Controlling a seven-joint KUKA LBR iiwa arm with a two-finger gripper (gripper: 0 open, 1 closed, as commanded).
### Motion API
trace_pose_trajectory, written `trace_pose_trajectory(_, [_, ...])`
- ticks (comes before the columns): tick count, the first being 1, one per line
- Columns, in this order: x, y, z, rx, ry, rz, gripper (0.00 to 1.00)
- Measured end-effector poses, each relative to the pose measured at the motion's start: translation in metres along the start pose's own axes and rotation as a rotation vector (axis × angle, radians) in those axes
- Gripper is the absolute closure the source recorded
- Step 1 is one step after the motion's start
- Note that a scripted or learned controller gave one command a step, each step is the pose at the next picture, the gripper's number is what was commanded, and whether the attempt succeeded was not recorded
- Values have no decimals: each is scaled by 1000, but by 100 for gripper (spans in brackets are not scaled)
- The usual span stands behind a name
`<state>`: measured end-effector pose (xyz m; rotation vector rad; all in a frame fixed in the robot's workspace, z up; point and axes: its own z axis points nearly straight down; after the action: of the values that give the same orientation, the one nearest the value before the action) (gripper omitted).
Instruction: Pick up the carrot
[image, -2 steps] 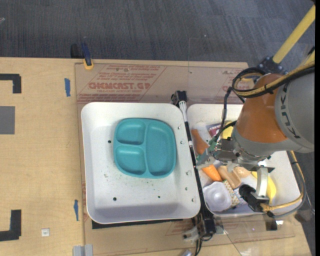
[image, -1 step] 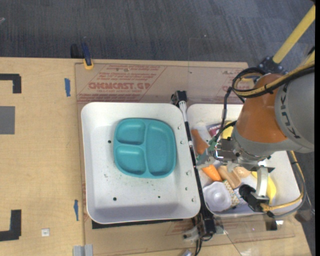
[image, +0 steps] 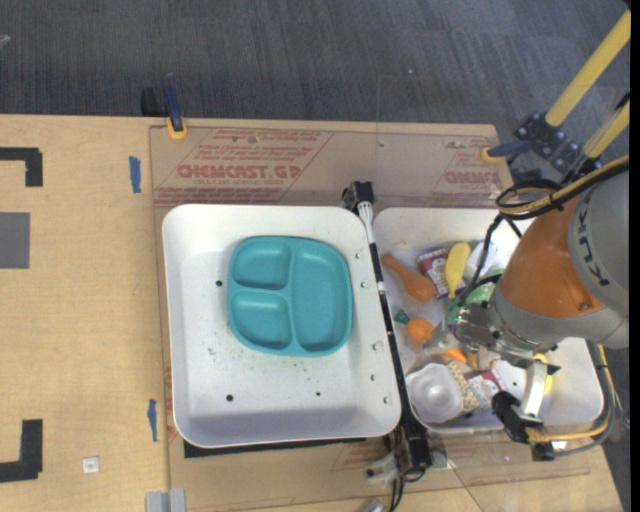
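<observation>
Orange toy carrot (image: 411, 279) lying loose in the right bin (image: 585, 392), not yet picked up.

Seen from the overhead camera: teal divided plate (image: 291, 296) resting in the left bin (image: 195, 330); carrot lying aslant near the right bin's left wall, just beside a yellow banana (image: 457, 263) and a crinkled packet (image: 433, 262), smaller orange piece (image: 420, 329) below it. Grey arm with orange band (image: 545, 270) hanging over the bin's middle, gripper (image: 470, 330) low among the clutter to the carrot's lower right; cannot tell how wide the pincer stands. Likely light, stiff, smooth plastic, prone to slipping; best pinched across the thick middle.
</observation>
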<state>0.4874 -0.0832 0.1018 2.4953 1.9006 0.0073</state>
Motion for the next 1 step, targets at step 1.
trace_pose_trajectory(1, [-1,1,-10,-4,-3,3,100])
